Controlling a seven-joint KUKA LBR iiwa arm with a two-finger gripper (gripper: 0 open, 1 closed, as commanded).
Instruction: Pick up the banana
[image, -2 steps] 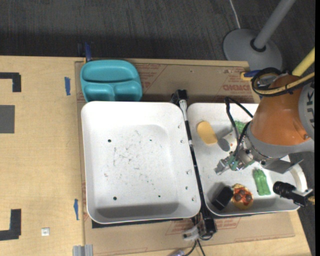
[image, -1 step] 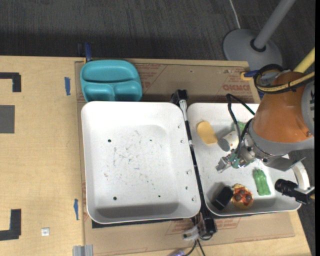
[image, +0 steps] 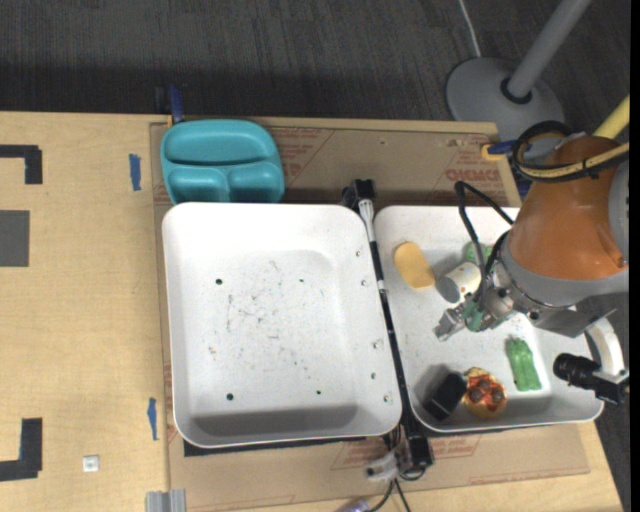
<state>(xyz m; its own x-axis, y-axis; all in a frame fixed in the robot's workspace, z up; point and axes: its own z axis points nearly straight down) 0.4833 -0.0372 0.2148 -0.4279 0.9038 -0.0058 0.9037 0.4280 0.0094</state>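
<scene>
The only yellow, banana-coloured item is a stubby yellow-orange piece (image: 413, 264) lying in the right bin (image: 570, 412) near its upper left corner. My gripper (image: 462, 318) hangs over the middle of that bin, below and to the right of the yellow piece and apart from it. The orange band and grey wrist of the arm (image: 565, 235) cover the bin's upper right part. A white cylinder (image: 461, 281) sits just above the gripper tip, and something green shows close against the gripper.
In the right bin lie a green object (image: 521, 363), a red and yellow object (image: 484, 391) and a black object (image: 445, 394) along the front. The left bin (image: 270, 320) lies beside it. A teal tray (image: 221, 160) stands behind the left bin.
</scene>
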